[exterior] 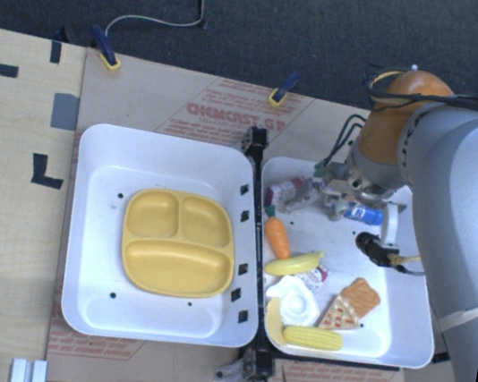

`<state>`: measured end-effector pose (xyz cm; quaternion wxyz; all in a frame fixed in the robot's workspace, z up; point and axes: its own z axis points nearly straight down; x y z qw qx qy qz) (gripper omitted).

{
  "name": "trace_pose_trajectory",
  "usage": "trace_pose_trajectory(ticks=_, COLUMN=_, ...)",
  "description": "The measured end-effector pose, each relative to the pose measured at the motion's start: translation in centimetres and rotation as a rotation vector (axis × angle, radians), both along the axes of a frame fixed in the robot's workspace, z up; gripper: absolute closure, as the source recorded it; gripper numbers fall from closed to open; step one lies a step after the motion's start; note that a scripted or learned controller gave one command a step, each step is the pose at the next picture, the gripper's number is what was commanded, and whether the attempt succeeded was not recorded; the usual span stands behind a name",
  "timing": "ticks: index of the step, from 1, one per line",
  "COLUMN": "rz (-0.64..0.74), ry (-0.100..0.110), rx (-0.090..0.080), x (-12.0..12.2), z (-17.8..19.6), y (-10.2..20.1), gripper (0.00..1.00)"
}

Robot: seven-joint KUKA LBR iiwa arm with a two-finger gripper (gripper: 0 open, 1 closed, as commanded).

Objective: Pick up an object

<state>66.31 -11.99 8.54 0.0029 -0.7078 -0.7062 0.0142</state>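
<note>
Carrot: small toy, orange with green top, tapered. Located in the right bin against the divider, just above a yellow banana. Judged light, rigid, smooth and liable to slip; best taken across its thick middle. Hand is poised above the bin's far end; whether it is open or closed cannot be told.
</note>
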Motion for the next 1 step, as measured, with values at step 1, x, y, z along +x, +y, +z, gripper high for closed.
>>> trace_pose_trajectory(ticks=1, rz=0.0, ry=0.0, rx=0.0, x=0.0, z=0.0, y=0.0, gripper=0.0)
